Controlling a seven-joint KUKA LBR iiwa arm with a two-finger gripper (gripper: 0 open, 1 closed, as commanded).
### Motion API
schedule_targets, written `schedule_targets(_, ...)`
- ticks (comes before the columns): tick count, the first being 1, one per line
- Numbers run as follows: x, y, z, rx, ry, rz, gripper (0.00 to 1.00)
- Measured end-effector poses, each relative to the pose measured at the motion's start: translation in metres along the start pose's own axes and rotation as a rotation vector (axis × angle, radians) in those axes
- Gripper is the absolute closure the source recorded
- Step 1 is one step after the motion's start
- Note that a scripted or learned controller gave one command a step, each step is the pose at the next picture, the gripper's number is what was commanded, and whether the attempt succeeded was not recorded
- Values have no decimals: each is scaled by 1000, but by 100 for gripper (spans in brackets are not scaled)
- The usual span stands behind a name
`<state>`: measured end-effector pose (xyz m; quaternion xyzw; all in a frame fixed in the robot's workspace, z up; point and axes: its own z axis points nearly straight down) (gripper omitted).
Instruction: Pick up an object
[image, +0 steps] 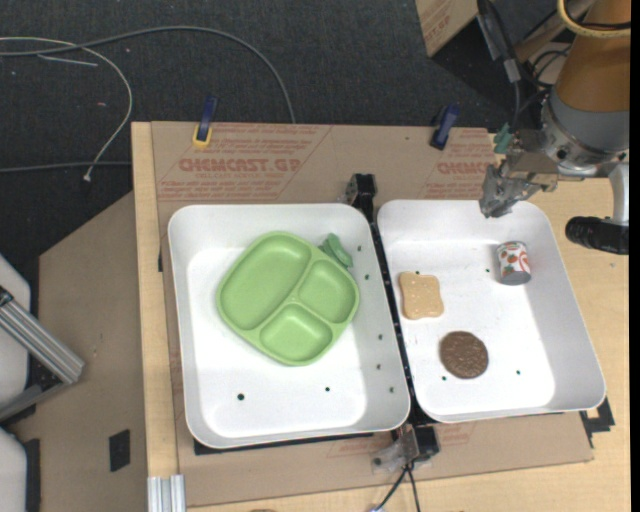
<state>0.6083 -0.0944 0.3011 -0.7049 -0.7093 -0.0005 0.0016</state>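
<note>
Grey gripper (497, 203) poised upper right, finger state unclear; small can (512, 262) below could roll from a glancing pinch.

Green tray (288, 297), brown cookie (464, 355), tan toast (421, 296).

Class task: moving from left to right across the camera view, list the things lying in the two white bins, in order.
Green divided plate → small green piece at the plate's edge → tan bread slice → brown round cookie → small can.

One fixed camera looks down (slantwise) on both bins (190, 300).
</note>
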Motion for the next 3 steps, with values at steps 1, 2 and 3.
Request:
schedule_targets(1, 54, -13, 22, 3, 0, 0, 100)
schedule_targets(2, 111, -29, 26, 2, 0, -1, 100)
schedule_targets(3, 173, -38, 35, 2, 0, -1, 100)
